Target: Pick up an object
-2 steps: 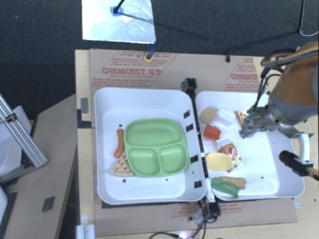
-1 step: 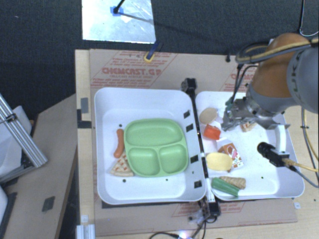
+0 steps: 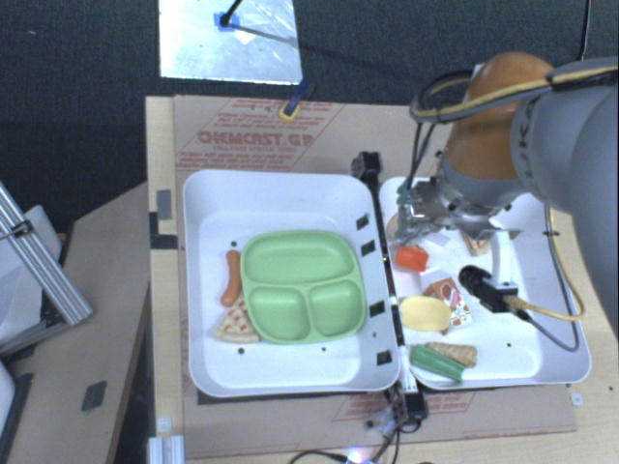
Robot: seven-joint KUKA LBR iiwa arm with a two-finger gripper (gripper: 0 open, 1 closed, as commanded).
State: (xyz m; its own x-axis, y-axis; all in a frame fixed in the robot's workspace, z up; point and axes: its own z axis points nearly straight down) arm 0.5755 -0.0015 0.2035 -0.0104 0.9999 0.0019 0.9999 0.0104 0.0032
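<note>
Orange-red toy piece [image 3: 412,257] lies in right bin [image 3: 542,356], frame centre-right, just below gripper [image 3: 418,222]. Gripper hangs low over bin's upper left corner; cannot tell its state. Yellow oval food [image 3: 424,313], wrapped snack [image 3: 451,295], green piece [image 3: 437,361] lie lower in same bin. Left bin [image 3: 280,193] holds green divided tray [image 3: 301,285], hot dog [image 3: 232,275], pizza slice [image 3: 236,325] left of tray.
</note>
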